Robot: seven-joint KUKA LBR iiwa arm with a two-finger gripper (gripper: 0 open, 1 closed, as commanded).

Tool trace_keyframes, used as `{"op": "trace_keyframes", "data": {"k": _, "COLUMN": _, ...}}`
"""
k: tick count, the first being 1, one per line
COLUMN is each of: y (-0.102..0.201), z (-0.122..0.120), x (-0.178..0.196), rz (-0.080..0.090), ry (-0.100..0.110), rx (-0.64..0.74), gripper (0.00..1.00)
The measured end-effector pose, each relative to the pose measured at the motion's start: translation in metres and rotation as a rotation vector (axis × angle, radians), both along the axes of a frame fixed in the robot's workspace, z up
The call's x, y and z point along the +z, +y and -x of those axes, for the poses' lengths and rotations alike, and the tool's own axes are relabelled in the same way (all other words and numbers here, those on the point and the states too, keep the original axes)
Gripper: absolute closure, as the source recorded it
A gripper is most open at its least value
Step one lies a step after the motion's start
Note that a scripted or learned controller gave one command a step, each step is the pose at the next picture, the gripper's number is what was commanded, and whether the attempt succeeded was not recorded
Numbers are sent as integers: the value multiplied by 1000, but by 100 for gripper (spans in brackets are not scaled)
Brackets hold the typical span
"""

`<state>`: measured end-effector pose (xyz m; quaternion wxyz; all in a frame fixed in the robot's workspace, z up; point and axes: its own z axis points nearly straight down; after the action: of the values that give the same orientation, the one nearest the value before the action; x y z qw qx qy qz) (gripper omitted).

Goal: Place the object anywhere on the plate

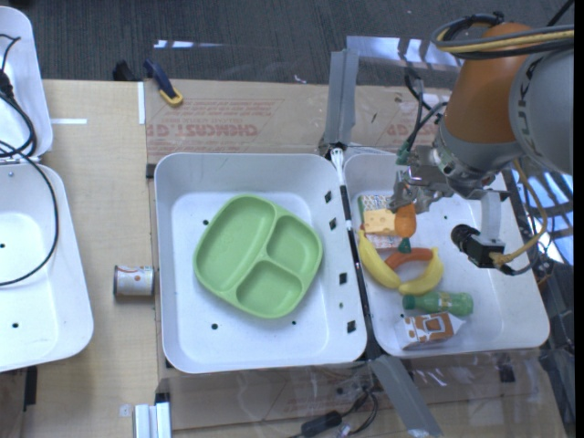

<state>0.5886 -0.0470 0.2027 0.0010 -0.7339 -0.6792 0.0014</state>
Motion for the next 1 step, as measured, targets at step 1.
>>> {"op": "trace_keyframes", "data": {"k": 1, "y": 75, "z": -17, "x": 0, "rz": 1, "ry": -1, "rx": -14, "gripper": 100}}
